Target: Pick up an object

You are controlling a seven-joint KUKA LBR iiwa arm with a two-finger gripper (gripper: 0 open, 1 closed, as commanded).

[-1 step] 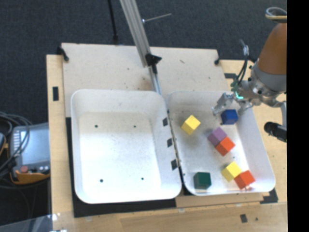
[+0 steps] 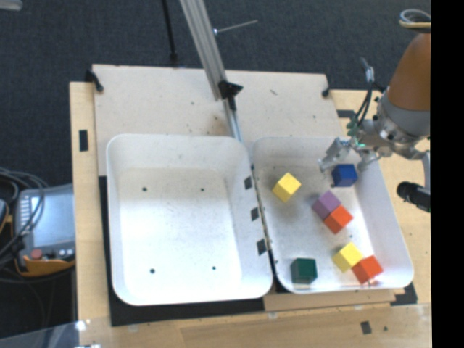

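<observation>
The claw (image 2: 346, 158) hovers just above the blue cube (image 2: 344, 175) near the far right edge of the right bin (image 2: 391, 223). Its fingers look spread, perhaps straddling the cube. Next: lower, close, lift.

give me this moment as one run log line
phase: reaching | end effector: over right bin, at blue cube | grasp: unconfirmed | other cubes: lying in right bin | left bin: no arm over it

The claw (image 2: 346, 158) partly covers the blue cube (image 2: 345, 175).
</observation>
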